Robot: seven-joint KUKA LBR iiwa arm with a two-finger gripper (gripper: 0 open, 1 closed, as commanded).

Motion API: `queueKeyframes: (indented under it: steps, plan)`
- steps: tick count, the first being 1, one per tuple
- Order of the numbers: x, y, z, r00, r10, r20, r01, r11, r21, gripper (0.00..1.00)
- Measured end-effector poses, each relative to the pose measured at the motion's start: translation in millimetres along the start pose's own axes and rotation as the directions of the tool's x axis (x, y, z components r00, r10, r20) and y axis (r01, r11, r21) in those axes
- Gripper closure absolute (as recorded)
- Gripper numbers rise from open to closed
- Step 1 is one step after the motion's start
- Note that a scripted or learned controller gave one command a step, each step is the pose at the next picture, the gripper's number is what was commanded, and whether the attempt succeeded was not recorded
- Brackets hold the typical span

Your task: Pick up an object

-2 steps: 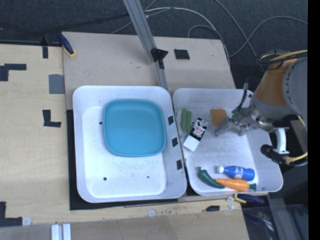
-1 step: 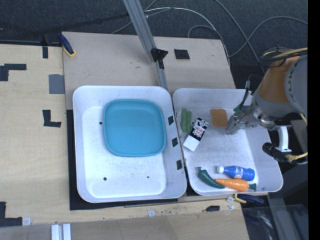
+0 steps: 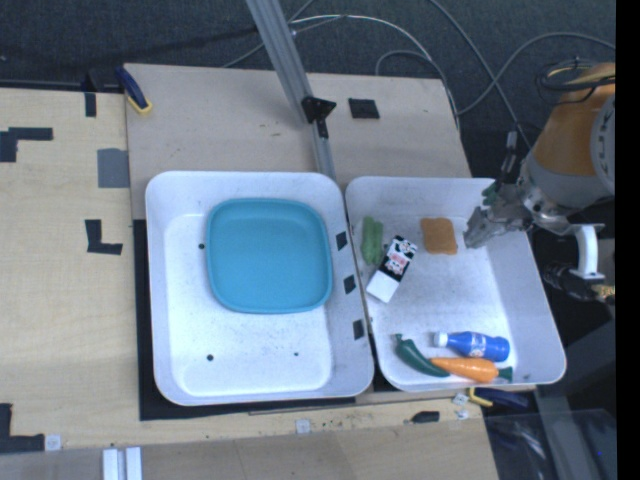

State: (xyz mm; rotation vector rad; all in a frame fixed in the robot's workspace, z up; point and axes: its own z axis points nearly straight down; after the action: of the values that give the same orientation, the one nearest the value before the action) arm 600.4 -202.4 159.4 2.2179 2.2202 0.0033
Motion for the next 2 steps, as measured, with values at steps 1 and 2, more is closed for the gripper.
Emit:
queueKeyframes:
  steps: [1, 2]
  plan:
    - [7, 8, -50, 1.0, 0.0, 0.0, 0.0, 1.0, 0.0, 1.0]
    - [7, 9, -98, 1.0, 0.0, 0.0, 0.0, 1.0, 0.0, 1.0]
